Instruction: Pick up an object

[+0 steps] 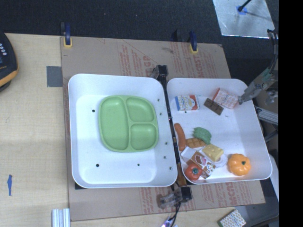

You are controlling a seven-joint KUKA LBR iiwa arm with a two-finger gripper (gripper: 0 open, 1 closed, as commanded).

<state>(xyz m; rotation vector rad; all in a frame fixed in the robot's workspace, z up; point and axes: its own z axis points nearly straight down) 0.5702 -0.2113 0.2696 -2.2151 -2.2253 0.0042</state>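
The right bin (246, 126) holds several toy foods. At its back lie a small white carton (187, 102), a brown bar (213, 106) and a pink-and-white packet (224, 98). Lower down are a reddish sausage (179, 135), a green leaf (202, 135), a yellow wedge (212, 152), a red tomato (193, 172) and an orange pumpkin (239, 164). My gripper (247, 95) reaches in at the bin's back right rim, just right of the packet, with nothing seen held.
The left bin (85, 164) holds a green divided plate (128, 123). Both bins sit on a cardboard sheet clamped to the bench. A yellow-and-black device (5, 58) lies at the far left edge.
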